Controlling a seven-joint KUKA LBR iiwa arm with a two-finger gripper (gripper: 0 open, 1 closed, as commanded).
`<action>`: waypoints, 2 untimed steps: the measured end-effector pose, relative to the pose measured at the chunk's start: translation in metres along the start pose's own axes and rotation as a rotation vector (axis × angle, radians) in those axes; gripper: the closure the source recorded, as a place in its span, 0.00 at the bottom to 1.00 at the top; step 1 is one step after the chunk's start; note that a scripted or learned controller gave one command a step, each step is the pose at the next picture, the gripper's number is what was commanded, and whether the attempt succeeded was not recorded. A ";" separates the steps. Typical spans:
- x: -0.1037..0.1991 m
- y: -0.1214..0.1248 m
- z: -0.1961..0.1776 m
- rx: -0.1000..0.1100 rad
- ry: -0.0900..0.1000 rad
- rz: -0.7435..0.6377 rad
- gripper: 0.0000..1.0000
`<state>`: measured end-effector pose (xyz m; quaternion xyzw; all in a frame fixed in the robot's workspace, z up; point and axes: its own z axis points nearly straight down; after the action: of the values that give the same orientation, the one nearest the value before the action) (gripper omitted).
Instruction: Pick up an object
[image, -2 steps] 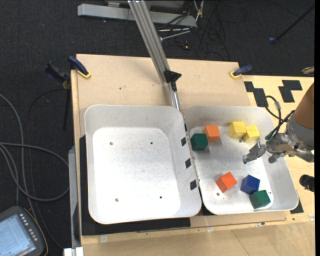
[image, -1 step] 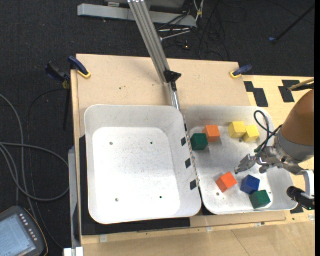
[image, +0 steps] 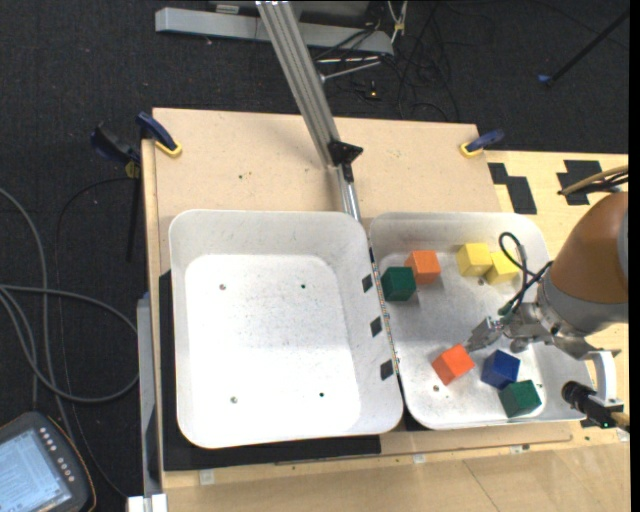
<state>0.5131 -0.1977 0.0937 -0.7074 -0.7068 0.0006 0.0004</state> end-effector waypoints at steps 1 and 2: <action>0.000 0.001 -0.012 -0.004 -0.001 0.000 1.00; 0.000 0.001 -0.076 -0.008 -0.002 -0.004 1.00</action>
<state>0.5140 -0.1979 0.1692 -0.7061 -0.7081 -0.0015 -0.0034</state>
